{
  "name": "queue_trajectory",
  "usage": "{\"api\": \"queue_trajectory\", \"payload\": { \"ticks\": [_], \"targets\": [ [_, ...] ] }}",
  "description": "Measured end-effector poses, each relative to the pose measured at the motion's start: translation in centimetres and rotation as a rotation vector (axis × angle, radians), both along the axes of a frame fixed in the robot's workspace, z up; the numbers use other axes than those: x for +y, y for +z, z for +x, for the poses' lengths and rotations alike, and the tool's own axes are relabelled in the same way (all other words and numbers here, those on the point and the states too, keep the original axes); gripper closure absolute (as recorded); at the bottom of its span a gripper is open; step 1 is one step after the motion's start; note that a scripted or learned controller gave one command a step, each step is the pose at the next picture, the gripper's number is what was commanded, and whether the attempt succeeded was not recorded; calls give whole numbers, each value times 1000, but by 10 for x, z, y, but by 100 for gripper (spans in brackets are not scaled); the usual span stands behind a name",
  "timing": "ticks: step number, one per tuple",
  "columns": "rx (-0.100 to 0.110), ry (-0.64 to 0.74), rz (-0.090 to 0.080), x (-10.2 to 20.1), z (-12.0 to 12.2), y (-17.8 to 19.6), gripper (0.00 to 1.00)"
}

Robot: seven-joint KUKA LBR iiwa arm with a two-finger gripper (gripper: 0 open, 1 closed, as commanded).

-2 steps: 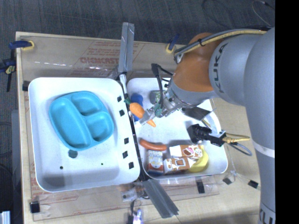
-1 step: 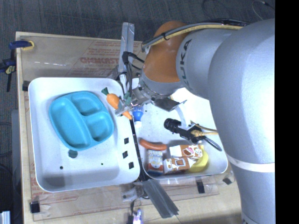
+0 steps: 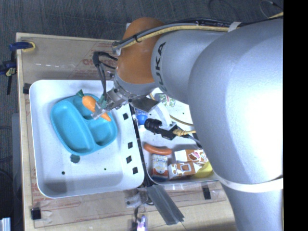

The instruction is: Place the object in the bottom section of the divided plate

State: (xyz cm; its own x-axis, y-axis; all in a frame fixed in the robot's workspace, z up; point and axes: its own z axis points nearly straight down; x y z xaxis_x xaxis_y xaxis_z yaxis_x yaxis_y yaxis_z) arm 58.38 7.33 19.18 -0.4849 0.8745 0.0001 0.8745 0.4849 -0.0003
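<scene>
Dark lettering runs along the grey arm (image 3: 159, 66) just beside its orange band, seen edge-on and too slanted to spell out. Printed packaging on the small boxes (image 3: 180, 167) in the right bin (image 3: 153, 179) shows red, white and brown patches, with any wording too small and blurred to read. No other writing, numbers or signs legible anywhere on the counter (image 3: 57, 49).

It looked like a robotics lab: a wooden surface (image 3: 57, 47) held white bins (image 3: 43, 143), clamps (image 3: 19, 46) and toy food (image 3: 158, 149).
</scene>
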Motion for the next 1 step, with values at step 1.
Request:
{"api": "queue_trajectory", "payload": {
  "ticks": [1],
  "targets": [
    [4,151,0,34,-3,-48,100]
  ]
}}
